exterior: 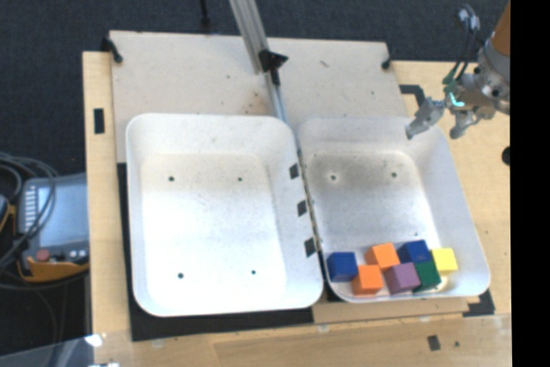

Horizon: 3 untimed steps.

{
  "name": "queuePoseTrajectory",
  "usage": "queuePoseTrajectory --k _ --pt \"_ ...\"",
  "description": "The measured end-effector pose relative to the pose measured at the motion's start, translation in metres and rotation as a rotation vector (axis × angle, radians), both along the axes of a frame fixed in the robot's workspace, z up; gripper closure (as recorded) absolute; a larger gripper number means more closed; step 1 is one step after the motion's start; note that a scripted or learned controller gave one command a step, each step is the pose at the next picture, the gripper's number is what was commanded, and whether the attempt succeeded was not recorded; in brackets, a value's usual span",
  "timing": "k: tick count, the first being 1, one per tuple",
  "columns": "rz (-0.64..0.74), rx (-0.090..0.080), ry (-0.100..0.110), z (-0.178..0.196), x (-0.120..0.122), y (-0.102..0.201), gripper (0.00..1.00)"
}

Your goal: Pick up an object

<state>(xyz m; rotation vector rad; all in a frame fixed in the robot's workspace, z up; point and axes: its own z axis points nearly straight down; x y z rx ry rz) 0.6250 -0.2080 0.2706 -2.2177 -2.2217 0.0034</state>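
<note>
Where the two bins meet at the middle of the worktop [99, 185], a slanted aluminium rail [243, 0] comes down from the top edge and ends at a black clamp [272, 61] just behind the shared rims. The left bin [142, 142] shows bare scuffed floor. A handheld controller [47, 223] with cables lies off the worktop's left edge.

The candidate objects are small cubes bunched in the near corner of the right bin [460, 193]: a blue cube [342, 265], two orange cubes [384, 253] [369, 278], a purple cube [400, 277], a second blue cube [416, 251], a green cube [428, 273] and a yellow cube [444, 259]. They sit touching or just beside one another in two rough rows running left to right (being cubes, none has a long axis). The bin's near wall crowds them on the front side.

The arm enters from the right, its wrist held above the far right corner of the right bin. The gripper [438, 120] points down and left, fingers spread apart with nothing between them, well apart from the cubes.
</note>
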Motion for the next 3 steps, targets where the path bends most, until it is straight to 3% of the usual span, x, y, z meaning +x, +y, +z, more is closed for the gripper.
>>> queuePoseTrajectory --k 1,3 --pt "0.003 -0.003 -0.004 0.003 0.001 0.000 0.00" --pt "-0.003 -0.002 0.001 -0.121 -0.002 -0.003 0.00"
